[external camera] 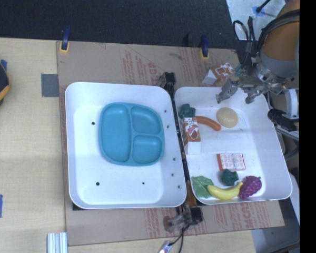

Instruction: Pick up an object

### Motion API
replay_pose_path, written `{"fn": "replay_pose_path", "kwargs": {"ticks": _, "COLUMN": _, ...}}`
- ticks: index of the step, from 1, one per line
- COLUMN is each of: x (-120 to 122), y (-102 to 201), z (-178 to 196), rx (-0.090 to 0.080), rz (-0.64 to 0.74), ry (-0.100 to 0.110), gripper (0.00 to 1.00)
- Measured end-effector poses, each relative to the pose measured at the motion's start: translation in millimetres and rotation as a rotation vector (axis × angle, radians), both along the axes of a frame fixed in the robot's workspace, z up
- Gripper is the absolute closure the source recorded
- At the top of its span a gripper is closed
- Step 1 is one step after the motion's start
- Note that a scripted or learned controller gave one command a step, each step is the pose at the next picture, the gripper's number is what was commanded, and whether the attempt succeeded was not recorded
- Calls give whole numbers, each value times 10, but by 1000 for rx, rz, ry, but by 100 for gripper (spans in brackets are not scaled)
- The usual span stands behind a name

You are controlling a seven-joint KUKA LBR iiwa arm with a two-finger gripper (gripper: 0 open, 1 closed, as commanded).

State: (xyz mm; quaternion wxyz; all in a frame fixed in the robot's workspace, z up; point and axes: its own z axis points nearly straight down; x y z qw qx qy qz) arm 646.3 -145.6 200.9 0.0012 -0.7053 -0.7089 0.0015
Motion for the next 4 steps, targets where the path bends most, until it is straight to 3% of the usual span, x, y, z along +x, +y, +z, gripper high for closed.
{"fn": "replay_pose_path", "kwargs": {"ticks": 1, "x": -23, "y": -308, "z": -1105, "rx": -1, "rz": -1, "ry": 3, "gripper": 0}}
{"fn": "replay_pose_path", "kwargs": {"ticks": 2, "x": 99, "y": -279, "z": -1086, "rx": 0, "rz": -1, "ry": -2, "gripper": 0}}
{"fn": "replay_pose_path", "kwargs": {"ticks": 3, "x": -28, "y": 72, "z": -1090, "rx": 0, "rz": 2, "ry": 1, "gripper": 0}}
{"fn": "replay_pose_path", "kwargs": {"ticks": 4, "x": 102, "y": -266, "z": -824, "rx": 0, "rz": -2, "ry": -2, "gripper": 0}}
